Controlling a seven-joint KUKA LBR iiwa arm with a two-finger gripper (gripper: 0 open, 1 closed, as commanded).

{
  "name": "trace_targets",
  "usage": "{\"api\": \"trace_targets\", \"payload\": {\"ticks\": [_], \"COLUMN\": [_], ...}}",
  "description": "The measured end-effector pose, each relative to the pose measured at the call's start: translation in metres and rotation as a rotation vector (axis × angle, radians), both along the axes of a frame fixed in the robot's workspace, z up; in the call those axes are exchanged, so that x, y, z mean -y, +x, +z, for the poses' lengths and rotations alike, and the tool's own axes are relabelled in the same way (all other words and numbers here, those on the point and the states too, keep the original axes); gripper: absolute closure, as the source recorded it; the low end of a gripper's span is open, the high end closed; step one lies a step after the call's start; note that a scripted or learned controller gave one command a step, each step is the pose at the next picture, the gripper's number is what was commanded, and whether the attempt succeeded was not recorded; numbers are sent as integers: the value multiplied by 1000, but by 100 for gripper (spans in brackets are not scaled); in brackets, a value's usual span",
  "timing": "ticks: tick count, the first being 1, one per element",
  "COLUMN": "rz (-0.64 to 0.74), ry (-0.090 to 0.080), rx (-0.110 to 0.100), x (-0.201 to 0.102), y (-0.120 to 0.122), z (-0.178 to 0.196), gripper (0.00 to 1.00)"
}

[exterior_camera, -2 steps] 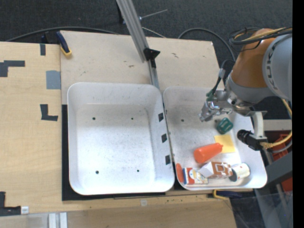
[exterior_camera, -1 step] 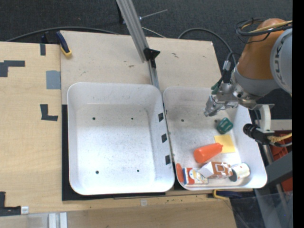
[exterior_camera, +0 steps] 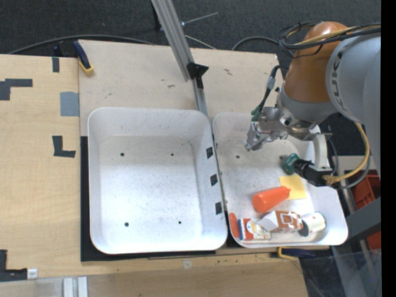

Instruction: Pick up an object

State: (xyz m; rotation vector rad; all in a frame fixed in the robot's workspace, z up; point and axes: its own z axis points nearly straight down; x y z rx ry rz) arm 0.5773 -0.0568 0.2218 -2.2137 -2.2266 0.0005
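Down at the near end of the right-hand shallow white bin [exterior_camera: 230, 166] the loose things lie bunched together. Closest is a flat white packet with red and blue print [exterior_camera: 245, 229], lying against the near wall. Touching it on the right is a white plastic bottle with an orange-brown label [exterior_camera: 296, 221], lying on its side along that same wall. Just behind them an orange cone-shaped plastic piece [exterior_camera: 270, 198] lies on its side. Its wide end rests against a flat yellow square block [exterior_camera: 295, 186]. A small teal-green piece [exterior_camera: 288, 162] shows just beyond the yellow block, too small for me to say what it is.

Farther back, the two-finger metal gripper [exterior_camera: 254, 143] hangs over the bare, speckled floor in the far half of this bin, towards the wall shared with the other bin. It is well apart from the cluster of things. Nothing sits in it that I can see. Whether it is open or closed I cannot tell from this angle, nor whether it touches the floor. Above it is the grey arm with its orange band [exterior_camera: 312, 60], which reaches in from the right.

Beside this bin sits the left-hand shallow white bin [exterior_camera: 99, 166], its floor dotted with dark specks. A slanted aluminium bar [exterior_camera: 176, 33] rises from the pale wooden bench [exterior_camera: 136, 73] behind the bins.
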Motion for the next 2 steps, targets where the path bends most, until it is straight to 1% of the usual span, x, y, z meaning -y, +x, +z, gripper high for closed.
{"api": "trace_targets", "payload": {"ticks": [1,2], "rz": [2,2], "ry": [1,0], "rx": [0,-1], "x": [-59,-121], "y": [-1,2], "z": [10,1], "gripper": [100,100]}}
